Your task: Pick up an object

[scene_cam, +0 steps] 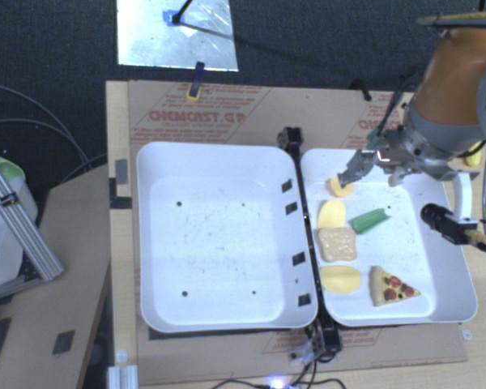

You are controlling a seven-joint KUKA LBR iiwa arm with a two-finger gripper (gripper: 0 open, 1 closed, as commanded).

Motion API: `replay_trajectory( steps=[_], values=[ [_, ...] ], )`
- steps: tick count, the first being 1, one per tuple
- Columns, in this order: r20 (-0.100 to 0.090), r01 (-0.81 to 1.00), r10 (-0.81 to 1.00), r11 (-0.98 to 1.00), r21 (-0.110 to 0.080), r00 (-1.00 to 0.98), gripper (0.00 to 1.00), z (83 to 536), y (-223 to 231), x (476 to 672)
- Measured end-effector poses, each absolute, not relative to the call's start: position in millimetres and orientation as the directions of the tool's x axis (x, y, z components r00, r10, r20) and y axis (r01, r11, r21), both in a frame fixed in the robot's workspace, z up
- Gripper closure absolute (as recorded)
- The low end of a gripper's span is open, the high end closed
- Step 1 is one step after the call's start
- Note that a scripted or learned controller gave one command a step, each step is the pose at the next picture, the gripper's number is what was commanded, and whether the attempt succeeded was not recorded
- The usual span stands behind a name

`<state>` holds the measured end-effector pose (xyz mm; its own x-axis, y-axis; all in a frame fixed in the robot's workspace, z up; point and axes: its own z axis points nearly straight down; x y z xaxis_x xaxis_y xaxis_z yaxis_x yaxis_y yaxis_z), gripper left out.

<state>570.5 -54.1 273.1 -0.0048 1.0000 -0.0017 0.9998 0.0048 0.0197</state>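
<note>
Camera view: two shallow white bins side by side on the surface [227,108], mid-frame. Left bin [219,237] bare white floor with a few dark specks. Right bin [449,286] holding the toy food: small yellow piece [339,188] near its upper left corner, pale yellow oval piece [332,215] just below that, green piece [369,220] just right of the oval, lying at a slant. Below those, toast-coloured bread slice [338,245] touching the oval's lower edge, flat yellow disc-like piece [341,279] just under the bread, pizza slice [394,287] with red dots to the right, near the bin's lower right. Grey arm [458,79] with orange band entering from upper right of the frame, wrist over the right bin's upper edge. Pincer [355,171] reaching down-left, tip right at the small yellow piece, apparently touching or just above it. Fingers too small and blurred to resolve: cannot tell whether released or clenched, and no object clearly seen between them. Black part [444,222] sticking into the bin from its right edge. Shiny metal sheet [176,21] in the upper left, beyond the surface, blue mark on it. Aluminium frame rail [20,225] at far left.
</note>
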Motion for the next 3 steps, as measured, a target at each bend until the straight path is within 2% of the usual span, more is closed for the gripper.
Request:
replay_trajectory(
  steps=[1, 2, 3],
  values=[
    [-0.002, 1.0, 1.0, -0.006, -0.009, 0.006, 0.0, 123.3, -121.8, 563.1],
    [-0.002, 1.0, 1.0, 0.005, 0.006, -0.005, 0.0, 83.1, -144.9, 629.3],
    [0.0, 1.0, 1.0, 0.01, 0.008, -0.01, 0.0, 115.3, -88.8, 671.8]
  ],
)
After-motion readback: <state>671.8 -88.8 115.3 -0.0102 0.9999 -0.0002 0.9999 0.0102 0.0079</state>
